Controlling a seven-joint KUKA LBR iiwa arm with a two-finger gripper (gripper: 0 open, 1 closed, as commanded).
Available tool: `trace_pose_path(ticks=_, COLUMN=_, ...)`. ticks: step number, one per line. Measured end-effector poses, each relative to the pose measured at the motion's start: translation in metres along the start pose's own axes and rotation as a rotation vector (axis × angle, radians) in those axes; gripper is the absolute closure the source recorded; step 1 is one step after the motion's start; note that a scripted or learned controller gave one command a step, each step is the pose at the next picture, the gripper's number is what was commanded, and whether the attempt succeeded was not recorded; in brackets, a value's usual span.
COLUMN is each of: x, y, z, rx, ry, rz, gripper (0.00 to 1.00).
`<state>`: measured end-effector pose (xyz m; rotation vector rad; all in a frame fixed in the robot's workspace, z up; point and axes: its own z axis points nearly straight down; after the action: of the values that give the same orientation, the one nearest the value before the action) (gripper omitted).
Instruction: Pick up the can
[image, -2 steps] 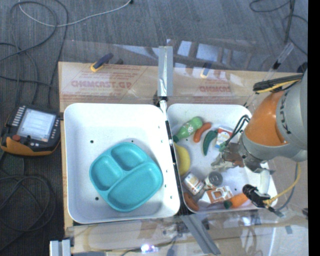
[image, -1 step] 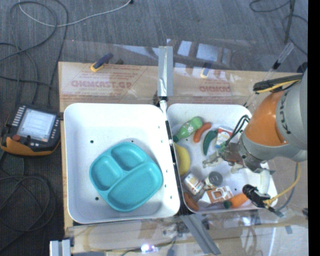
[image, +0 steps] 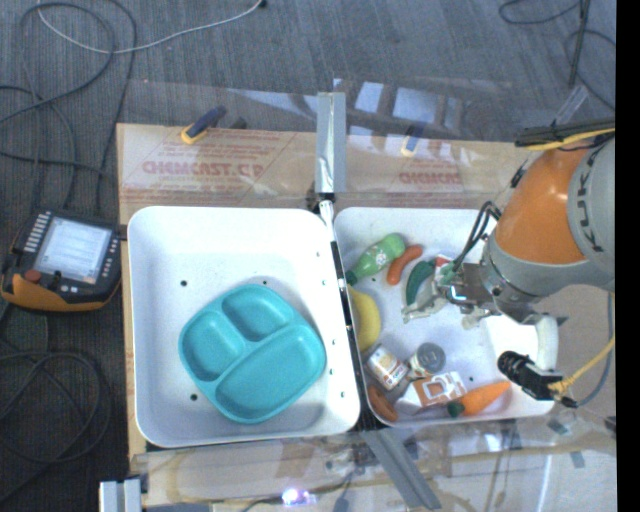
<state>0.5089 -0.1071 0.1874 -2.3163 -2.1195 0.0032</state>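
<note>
Two bins sit side by side mid-frame. The left bin (image: 150, 300) holds a divided plate (image: 252, 350) at its centre. In the right bin (image: 350, 225), a bottle (image: 377, 256) lies at upper left, a can (image: 430, 356) near the middle and a carrot (image: 480, 399) at lower right. The gripper (image: 432, 297) hangs above the can, toward the frame's top. A handheld pendant (image: 60, 260) rests at far left.

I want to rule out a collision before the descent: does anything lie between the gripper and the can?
Nothing visible does. The gripper hangs over the right bin, and the can lies below-left of it on the floor, bare white between them. A yellow fruit and grey disc flank that path.
</note>
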Motion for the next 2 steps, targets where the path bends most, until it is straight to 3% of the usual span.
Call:
trace_pose_path(ticks=1, x=-0.0419, y=0.0156, z=0.0978, rx=-0.013, ry=0.0, rz=-0.015, gripper=0.0)
trace_pose_path(ticks=2, x=-0.0432, y=0.016, z=0.0884, rx=-0.013, ry=-0.003, rz=-0.014, gripper=1.0)
